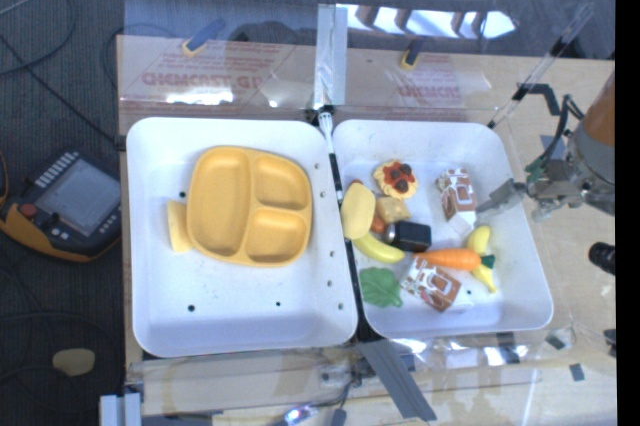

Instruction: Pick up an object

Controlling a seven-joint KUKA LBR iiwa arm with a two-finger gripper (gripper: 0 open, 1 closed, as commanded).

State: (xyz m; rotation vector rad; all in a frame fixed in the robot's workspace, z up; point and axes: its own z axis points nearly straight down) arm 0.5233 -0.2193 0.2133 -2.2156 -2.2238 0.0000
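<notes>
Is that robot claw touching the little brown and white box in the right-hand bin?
Apart. In the camera view the gripper reaches the right bin's right edge, and a strip of bare white floor separates it from the brown and white box.

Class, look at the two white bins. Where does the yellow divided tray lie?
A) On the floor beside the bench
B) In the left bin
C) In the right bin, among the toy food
B: the yellow divided tray lies flat in the left bin, while the toy carrot and other food sit in the right bin.
</notes>
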